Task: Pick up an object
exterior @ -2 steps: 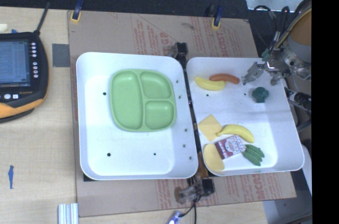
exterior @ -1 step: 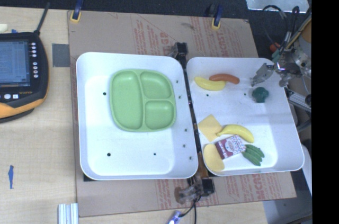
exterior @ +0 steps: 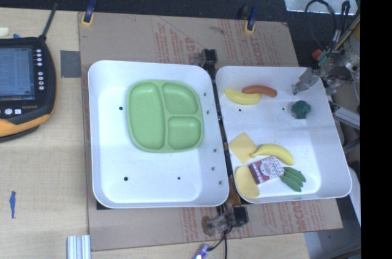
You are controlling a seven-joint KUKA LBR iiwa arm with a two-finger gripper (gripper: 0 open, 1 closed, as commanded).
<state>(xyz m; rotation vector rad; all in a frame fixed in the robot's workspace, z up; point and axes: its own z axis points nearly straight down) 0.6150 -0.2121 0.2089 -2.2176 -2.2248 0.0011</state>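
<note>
The hand (exterior: 300,87) hovers at the right bin's (exterior: 318,147) two o'clock corner; whether it is spread I cannot tell. The dark green object (exterior: 300,109) lies just toward six o'clock.

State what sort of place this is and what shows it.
Probably a robotics lab test bench, not a kitchen. Two white bins sit on clamped cardboard, the right one holding toy food such as a banana; a teach pendant lies alongside, and the robot's hand reaches in.
</note>
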